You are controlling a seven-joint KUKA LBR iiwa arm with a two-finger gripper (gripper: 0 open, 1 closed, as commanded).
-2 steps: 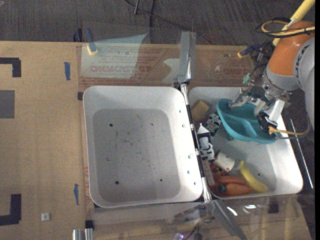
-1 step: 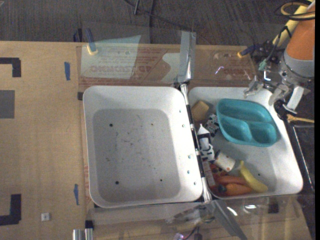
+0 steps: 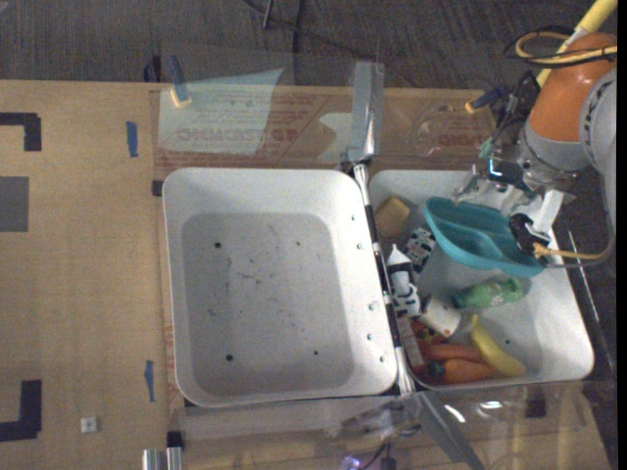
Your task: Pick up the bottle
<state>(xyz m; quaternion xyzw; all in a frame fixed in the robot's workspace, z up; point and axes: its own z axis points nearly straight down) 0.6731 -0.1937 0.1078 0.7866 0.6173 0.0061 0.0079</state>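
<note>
Two white bins (image 3: 269,189); one teal tray (image 3: 480,235); one green bottle (image 3: 490,293); one banana (image 3: 495,351); two carrots (image 3: 456,360); one tan block (image 3: 393,216); one small white bottle (image 3: 400,272).

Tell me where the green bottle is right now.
In the camera view the green bottle lies on its side in the right bin, just below the teal tray and above the banana, its white cap pointing left.

Smooth white plastic bins (image 3: 196,194)
</note>
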